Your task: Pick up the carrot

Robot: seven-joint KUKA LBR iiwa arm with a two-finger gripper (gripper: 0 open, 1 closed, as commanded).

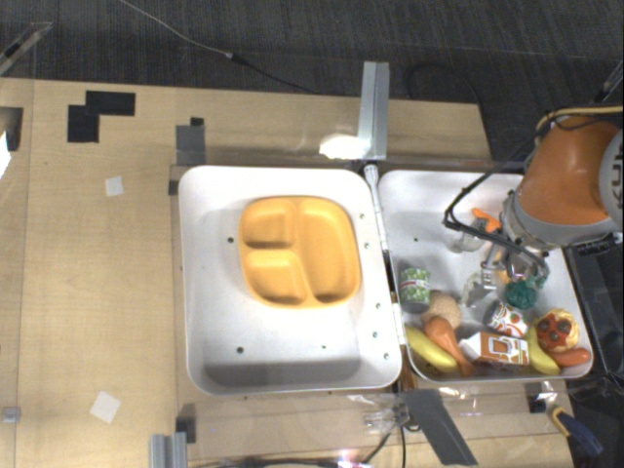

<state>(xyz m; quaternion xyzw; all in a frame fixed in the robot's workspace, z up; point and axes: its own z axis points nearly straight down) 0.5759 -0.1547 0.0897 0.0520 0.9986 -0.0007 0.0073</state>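
Note:
The carrot (pixel 444 337) is a small orange tapered piece lying in the front left part of the right bin (pixel 429 203). It rests between a yellow banana (pixel 429 350) and a juice carton (pixel 503 350), just in front of a beige rounded food item (pixel 444 307). My gripper (pixel 495 279) hangs low over the middle of the right bin, to the right of the carrot and a little behind it, apart from it. The orange band of the arm (pixel 570 178) is above the bin's right side. I see nothing held in the gripper.
A green can (pixel 414 286), a dark green toy (pixel 522 295), a pizza slice (pixel 558 330) and a hot dog (pixel 570 357) crowd the right bin's front. The left bin (pixel 210 339) holds a yellow divided plate (pixel 297 250). A metal post (pixel 374 115) stands behind the bins.

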